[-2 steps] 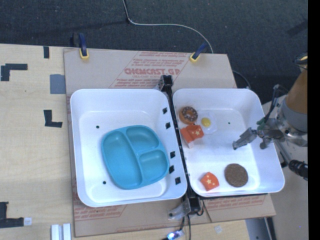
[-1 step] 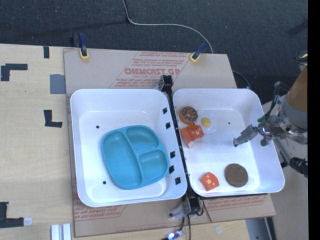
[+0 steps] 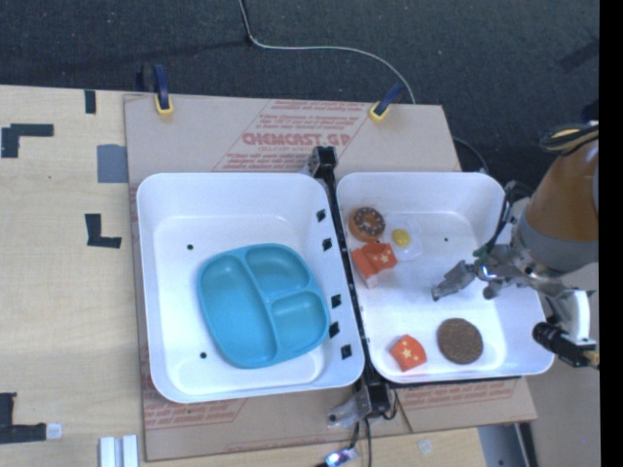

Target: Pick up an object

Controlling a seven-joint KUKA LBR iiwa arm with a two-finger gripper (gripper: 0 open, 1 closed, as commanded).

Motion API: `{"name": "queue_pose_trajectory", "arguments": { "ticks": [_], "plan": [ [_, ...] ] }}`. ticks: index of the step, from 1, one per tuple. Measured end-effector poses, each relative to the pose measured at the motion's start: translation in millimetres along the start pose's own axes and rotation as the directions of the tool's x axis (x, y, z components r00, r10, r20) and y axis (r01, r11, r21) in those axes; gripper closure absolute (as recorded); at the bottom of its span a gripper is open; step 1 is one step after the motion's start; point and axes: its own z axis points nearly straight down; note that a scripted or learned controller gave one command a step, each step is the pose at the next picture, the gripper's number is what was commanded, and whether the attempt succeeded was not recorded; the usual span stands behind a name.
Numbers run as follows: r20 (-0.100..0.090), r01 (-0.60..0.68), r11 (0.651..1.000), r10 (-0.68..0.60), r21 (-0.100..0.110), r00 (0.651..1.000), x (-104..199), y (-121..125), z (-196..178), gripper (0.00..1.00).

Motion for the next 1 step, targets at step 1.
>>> {"name": "queue_pose_trajectory", "arguments": {
  "ticks": [1],
  "plan": [
    [0.001, 0.0, 1.0, 0.0, -0.001, 1.0, 0.9, -0.7, 53.9, 0.0]
  ]
}}
